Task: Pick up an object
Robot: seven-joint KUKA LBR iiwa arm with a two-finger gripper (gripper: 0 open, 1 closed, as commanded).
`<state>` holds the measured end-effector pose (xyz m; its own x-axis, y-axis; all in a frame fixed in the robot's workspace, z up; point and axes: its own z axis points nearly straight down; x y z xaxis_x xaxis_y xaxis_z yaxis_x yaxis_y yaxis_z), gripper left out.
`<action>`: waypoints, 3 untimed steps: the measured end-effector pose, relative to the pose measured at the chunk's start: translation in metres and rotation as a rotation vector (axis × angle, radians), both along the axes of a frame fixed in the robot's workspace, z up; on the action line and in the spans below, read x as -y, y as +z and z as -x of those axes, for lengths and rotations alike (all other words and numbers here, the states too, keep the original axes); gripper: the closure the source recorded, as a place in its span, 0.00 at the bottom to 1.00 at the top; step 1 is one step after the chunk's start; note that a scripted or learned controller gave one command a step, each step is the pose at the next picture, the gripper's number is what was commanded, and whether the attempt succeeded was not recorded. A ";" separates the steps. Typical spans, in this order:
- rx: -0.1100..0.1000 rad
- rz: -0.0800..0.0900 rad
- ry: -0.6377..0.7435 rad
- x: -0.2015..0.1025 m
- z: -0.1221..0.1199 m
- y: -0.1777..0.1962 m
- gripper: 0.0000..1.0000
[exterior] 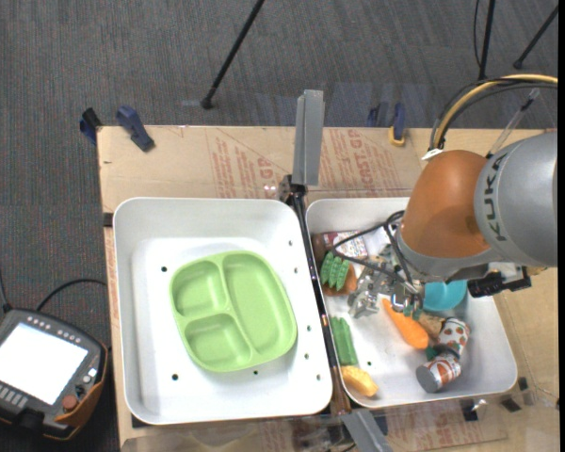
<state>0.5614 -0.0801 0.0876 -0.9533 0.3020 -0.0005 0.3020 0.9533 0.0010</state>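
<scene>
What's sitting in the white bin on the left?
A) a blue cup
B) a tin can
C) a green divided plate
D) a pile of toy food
C: the left bin holds a light green plate with three compartments, while the toy carrot, the can and other small items lie in the right bin beneath the arm.
</scene>
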 end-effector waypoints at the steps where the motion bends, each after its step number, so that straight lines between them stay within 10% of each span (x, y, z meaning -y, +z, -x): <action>1: 0.000 0.000 0.001 0.000 0.000 0.000 0.00; 2: 0.001 0.001 0.005 -0.001 -0.001 0.010 1.00; 3: 0.000 0.000 0.006 -0.002 -0.001 0.009 0.00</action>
